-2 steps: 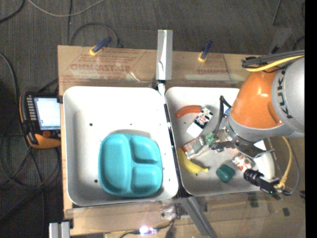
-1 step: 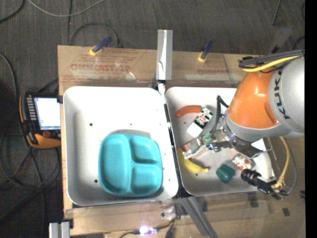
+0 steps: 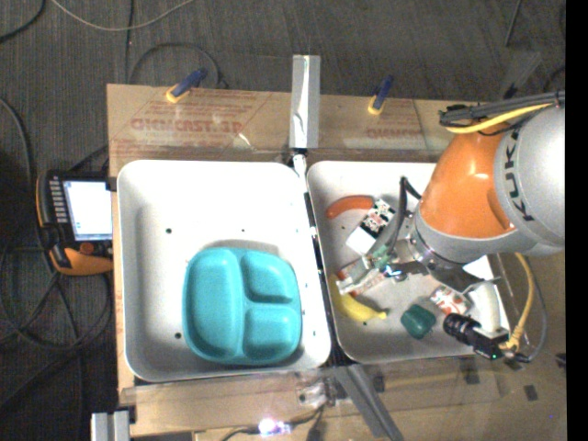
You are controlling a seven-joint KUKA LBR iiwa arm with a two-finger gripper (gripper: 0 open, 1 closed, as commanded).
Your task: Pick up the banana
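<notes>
Camera view shows you the arm (image 3: 487, 200) reaching in from the right over the right bin (image 3: 323, 246), with the claw (image 3: 378, 266) low among the small things there. The banana (image 3: 356, 307) lies on the floor of this right bin, near its left wall and toward the front edge. Its long axis runs at a slant, from upper left to lower right in the picture. From the claw the banana lies just below and a little to the left, very near; whether they touch I cannot say, because the claw parts and some small white and red pieces (image 3: 372, 217) crowd that spot. I also cannot tell whether the claw is open or closed, and nothing yellow is clearly caught in it. A green block (image 3: 418, 320) sits beside the right end of the banana. In my judgement, you should bring the claw a bit toward the front-left and turn it across the slanted axis before closing. The left bin (image 3: 138, 246) holds a teal tray (image 3: 243, 306).
</notes>
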